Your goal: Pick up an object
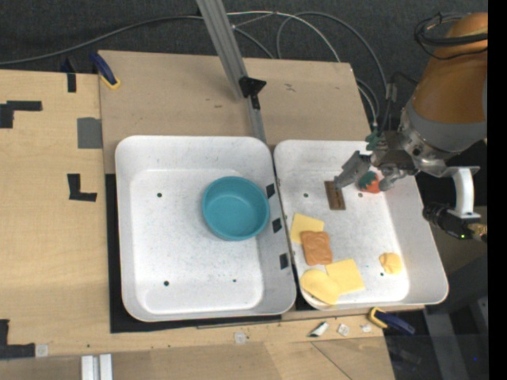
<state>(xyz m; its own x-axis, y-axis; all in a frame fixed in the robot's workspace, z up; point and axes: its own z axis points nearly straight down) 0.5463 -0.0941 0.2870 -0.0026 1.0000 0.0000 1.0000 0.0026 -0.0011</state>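
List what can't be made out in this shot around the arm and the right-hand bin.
- End effector: blurred in the camera view; grip state unreadable.
- Small orange-green object: partly covered by the wrist, so its identity is unclear.
- Arm: cut off by the right edge.
- Small yellow piece: too small to identify.
- Bits below the right bin: too small to identify.

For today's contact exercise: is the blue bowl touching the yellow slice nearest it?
Apart. The camera view shows the blue bowl in the left bin and the yellow slice in the right bin, with both bins' rims between them.
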